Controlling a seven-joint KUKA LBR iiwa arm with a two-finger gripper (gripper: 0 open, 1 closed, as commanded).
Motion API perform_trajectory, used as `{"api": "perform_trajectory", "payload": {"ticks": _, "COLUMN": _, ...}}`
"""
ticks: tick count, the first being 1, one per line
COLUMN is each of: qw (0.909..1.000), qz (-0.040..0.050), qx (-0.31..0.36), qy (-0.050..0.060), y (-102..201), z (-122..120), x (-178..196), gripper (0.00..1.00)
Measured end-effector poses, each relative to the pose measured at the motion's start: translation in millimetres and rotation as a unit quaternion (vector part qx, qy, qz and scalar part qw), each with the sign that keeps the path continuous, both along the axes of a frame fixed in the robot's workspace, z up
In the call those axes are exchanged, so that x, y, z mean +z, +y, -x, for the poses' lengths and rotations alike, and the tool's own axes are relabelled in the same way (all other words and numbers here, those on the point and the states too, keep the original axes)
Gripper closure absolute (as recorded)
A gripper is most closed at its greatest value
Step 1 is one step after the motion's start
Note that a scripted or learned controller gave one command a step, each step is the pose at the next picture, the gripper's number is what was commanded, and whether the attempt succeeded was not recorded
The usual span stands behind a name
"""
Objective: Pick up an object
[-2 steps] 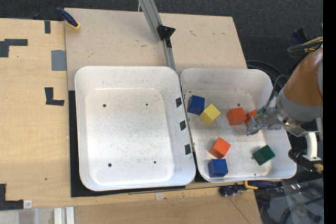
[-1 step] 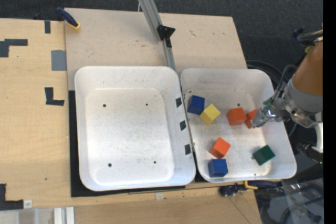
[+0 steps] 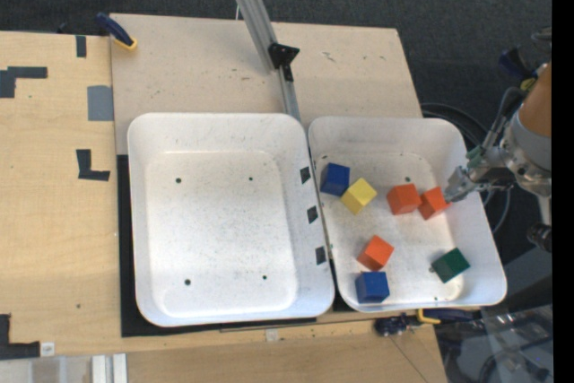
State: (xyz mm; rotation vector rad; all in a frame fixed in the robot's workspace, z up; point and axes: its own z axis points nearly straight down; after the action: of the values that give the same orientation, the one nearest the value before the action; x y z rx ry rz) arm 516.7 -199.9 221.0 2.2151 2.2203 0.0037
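Camera view, from above at a slant: two shallow white bins were seen side by side on the desk (image 3: 54, 148), the left bin (image 3: 215, 130) with nothing inside, the right bin (image 3: 386, 128) holding the blocks. A blue cube (image 3: 334, 178) and a yellow cube (image 3: 360, 195) lay touching near the bin's left wall; an orange cube (image 3: 404, 198) lay at the middle, with a second orange block (image 3: 432, 203) just beside it toward the right wall. Nearer the front were placed another orange cube (image 3: 376, 252), a blue cube (image 3: 372, 286) below it, and a green cube (image 3: 450, 265) by the front right corner.

The pincer (image 3: 459, 184) was brought in from the right, low over the right wall, its tip at or touching the second orange block — whether the block sat between the fingers could not be told, nor whether they were spread or pressed together.

The step in hand was judged to be the approach or closing on that block. A firm close and a straight lift would be called for next — the block being near the wall, a slip seemed possible.
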Motion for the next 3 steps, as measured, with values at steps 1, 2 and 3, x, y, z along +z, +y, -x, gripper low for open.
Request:
{"api": "perform_trajectory", "payload": {"ticks": 1, "qw": 1.0000, "qz": -0.0003, "qx": 0.000, "qy": 0.001, "y": 0, "z": -1, "x": 35, "gripper": 1.00}}
{"api": "perform_trajectory", "payload": {"ticks": 2, "qw": 1.0000, "qz": -0.0016, "qx": 0.002, "qy": 0.003, "y": 56, "z": -13, "x": 23, "gripper": 1.00}}
{"api": "perform_trajectory", "payload": {"ticks": 3, "qw": 1.0000, "qz": -0.0019, "qx": 0.003, "qy": 0.003, "y": 117, "z": -27, "x": 20, "gripper": 1.00}}
